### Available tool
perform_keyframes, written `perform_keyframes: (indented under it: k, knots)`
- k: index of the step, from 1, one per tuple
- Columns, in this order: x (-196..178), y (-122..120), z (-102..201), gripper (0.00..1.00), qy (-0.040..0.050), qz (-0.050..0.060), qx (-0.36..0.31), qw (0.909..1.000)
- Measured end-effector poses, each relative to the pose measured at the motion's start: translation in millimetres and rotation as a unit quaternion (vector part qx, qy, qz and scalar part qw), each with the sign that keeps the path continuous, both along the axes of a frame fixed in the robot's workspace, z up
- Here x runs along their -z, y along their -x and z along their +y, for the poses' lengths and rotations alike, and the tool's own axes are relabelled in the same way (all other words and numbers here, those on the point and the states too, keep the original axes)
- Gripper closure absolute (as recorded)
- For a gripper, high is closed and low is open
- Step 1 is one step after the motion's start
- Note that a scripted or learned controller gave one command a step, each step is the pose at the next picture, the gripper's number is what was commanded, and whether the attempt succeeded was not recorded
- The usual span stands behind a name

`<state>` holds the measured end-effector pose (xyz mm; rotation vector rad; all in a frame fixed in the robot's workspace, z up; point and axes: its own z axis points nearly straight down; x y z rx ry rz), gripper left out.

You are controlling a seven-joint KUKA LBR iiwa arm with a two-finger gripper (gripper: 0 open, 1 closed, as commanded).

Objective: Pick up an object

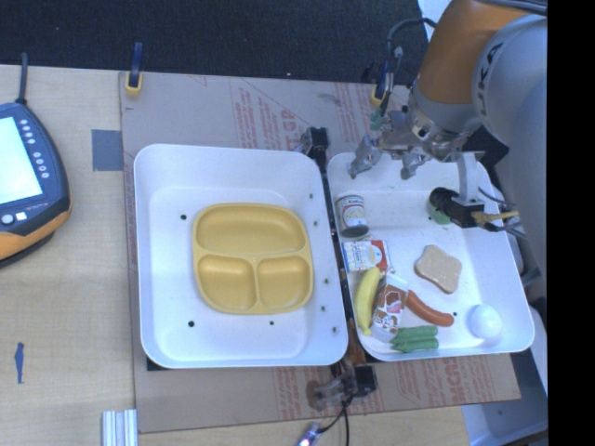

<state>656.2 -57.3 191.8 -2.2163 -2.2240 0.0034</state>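
Observation:
My gripper (386, 162) hangs over the far left corner of the right bin (517, 277), open, with nothing between its fingers. Just in front of it a small can (352, 215) stands by the bin's left wall. Nearer along that wall lie a red and white packet (363, 254), a banana (368, 296) and a snack wrapper (391, 310). A sausage (430, 311) and green beans (414, 342) lie at the front. A bread slice (438, 268) sits in the middle and a white ball (483, 321) at the front right.
The left bin (163, 249) holds a yellow divided plate (251, 256). A teach pendant (23, 179) rests on the bench at the far left. Black clips (317, 140) sit where the bins meet.

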Motion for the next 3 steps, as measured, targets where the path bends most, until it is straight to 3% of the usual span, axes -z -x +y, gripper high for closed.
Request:
perform_keyframes:
  k: [1, 2, 3]
  knots:
    - [0, 20, 19, 0.00, -0.0001, 0.001, -0.001, 1.0000]
    - [0, 40, 17, 0.00, 0.0004, 0.001, 0.000, 1.0000]
    - [0, 97, 2, 0.00, 0.0004, 0.001, 0.000, 1.0000]
